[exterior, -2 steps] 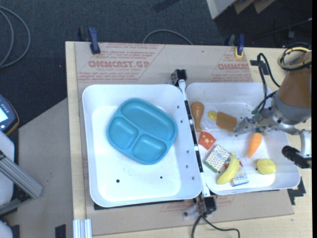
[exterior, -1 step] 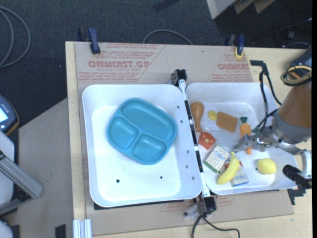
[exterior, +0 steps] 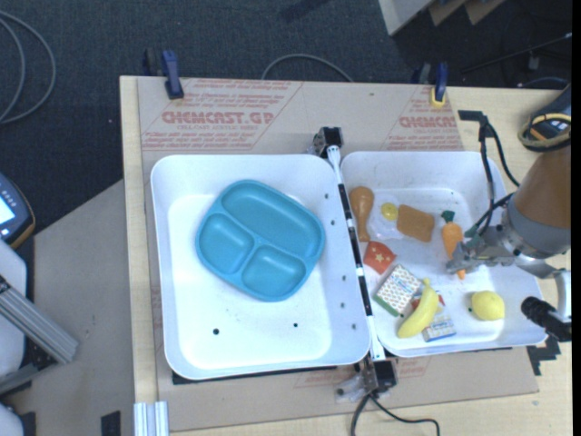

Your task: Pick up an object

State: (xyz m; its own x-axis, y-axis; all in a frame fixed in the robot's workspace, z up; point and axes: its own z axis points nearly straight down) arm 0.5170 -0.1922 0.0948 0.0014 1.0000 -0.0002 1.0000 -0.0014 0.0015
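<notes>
The right bin (exterior: 413,160) holds several small items. An orange carrot (exterior: 451,234) with a green top lies near its right side, and a yellow lemon (exterior: 487,305) sits at the front right. A banana (exterior: 419,312) lies at the front beside a checkered box (exterior: 398,291). A red piece (exterior: 379,255), a brown block (exterior: 416,223), a small yellow piece (exterior: 388,213) and a tan bottle-shaped toy (exterior: 361,205) lie further left. My gripper (exterior: 464,263) is low over the bin, just below the carrot and above the lemon. Nothing is visibly held.
The left bin (exterior: 182,334) holds a blue divided plate (exterior: 260,239). A black divider rail (exterior: 349,243) runs between the bins. The grey and orange arm (exterior: 545,198) covers the right bin's right rim. A small blue-and-white item (exterior: 438,331) lies near the front wall.
</notes>
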